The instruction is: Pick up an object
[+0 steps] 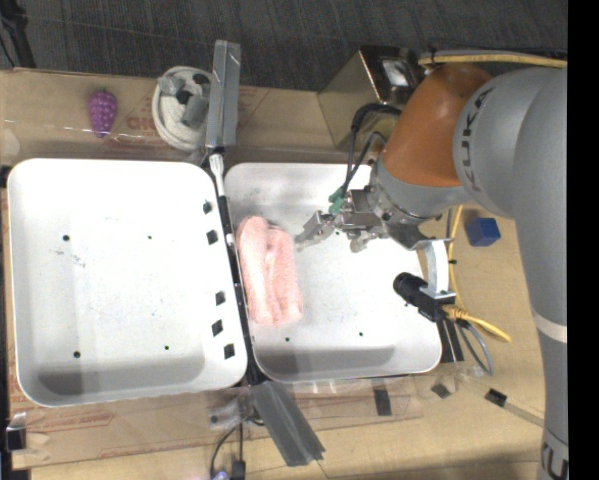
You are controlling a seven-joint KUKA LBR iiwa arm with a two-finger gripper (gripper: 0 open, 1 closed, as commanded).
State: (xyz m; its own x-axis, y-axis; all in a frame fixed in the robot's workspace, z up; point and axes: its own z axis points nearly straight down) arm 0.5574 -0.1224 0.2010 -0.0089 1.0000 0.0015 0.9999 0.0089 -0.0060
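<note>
Pink folded cloth (soft, ribbed) lies along right bin's left wall.

Bench: two white bins, purple object.

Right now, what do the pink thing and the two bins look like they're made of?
Pink cloth: soft, fuzzy fabric, probably terry or fleece, with lumpy matte folds. Left bin and right bin: smooth white moulded plastic, likely; rounded corners and a faint sheen.
</note>
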